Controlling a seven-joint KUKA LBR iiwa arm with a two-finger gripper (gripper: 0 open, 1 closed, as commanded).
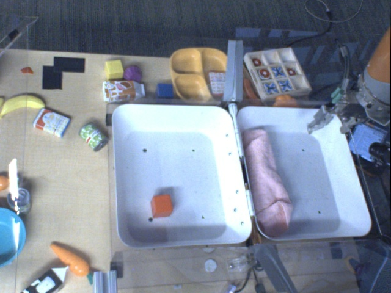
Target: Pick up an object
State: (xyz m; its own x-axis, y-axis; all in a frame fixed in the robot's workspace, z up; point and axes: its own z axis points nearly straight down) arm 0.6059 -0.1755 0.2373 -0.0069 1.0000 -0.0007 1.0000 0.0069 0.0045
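We see an orange block [162,205] in the left bin [131,122], a pink roll [266,182] in the right bin [342,163]; whether the gripper [333,116] is open, we cannot tell.

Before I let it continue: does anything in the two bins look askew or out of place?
Nothing stands out. The small orange block sits flat in the left white bin; the pink rolled cloth lies along the right white bin's left wall.

banana [21,104], carrot [70,259], blue bowl [9,240]
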